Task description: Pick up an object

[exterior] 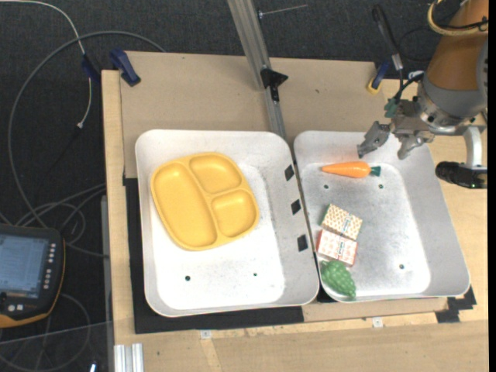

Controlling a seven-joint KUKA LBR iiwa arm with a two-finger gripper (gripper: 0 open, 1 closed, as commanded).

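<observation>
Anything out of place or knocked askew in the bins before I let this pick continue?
Nothing looks spilled or damaged. The yellow divided plate lies flat in the left bin. In the right bin, the carrot lies on its side under the open gripper; two small boxes and a green item crowd the near-left corner.

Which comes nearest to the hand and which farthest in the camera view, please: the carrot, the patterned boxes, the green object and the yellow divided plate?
From the hand, open above the right bin's far edge:
1. Carrot, just below it.
2. Patterned boxes, mid right bin.
3. Green object, that bin's near-left corner.
4. Yellow divided plate, left bin.
</observation>
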